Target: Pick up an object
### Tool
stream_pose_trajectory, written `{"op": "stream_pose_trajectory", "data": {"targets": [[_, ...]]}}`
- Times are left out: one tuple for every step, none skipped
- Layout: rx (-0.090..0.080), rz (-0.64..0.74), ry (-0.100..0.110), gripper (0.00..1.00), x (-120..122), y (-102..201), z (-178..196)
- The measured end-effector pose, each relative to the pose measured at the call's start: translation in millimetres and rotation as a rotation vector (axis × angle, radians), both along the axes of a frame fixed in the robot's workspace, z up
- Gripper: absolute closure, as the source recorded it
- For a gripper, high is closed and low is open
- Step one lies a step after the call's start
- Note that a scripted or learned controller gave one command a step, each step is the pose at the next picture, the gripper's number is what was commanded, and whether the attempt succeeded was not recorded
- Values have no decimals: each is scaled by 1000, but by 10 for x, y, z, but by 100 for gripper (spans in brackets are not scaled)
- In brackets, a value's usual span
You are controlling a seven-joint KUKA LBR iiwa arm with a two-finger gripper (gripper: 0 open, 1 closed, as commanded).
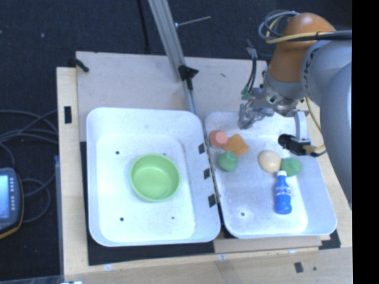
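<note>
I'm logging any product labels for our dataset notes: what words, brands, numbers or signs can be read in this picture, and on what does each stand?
No text can be read in this view.
Blue bottle: it has a white band like a label, too small and blurred to read.
Handheld device at the left edge: its screen is blurred, nothing legible.
Green bowl and the small items in the right bin: no markings visible.

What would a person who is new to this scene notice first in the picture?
Most likely the bright green bowl, alone in the middle of the left bin. Next comes the cluster of small colourful things in the right bin, including a blue bottle lying toward the near side. Above that bin's far edge hangs the grey arm with its orange band, end effector pointing down.
</note>
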State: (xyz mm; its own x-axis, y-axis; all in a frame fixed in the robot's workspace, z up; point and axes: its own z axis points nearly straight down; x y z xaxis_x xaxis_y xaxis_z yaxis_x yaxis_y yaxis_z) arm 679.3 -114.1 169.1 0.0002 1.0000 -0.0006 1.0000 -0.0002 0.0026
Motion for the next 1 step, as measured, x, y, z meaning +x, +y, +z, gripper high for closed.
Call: {"op": "stream_pose_trajectory", "data": {"targets": [[0, 0, -3, 100, 81, -41, 599]]}}
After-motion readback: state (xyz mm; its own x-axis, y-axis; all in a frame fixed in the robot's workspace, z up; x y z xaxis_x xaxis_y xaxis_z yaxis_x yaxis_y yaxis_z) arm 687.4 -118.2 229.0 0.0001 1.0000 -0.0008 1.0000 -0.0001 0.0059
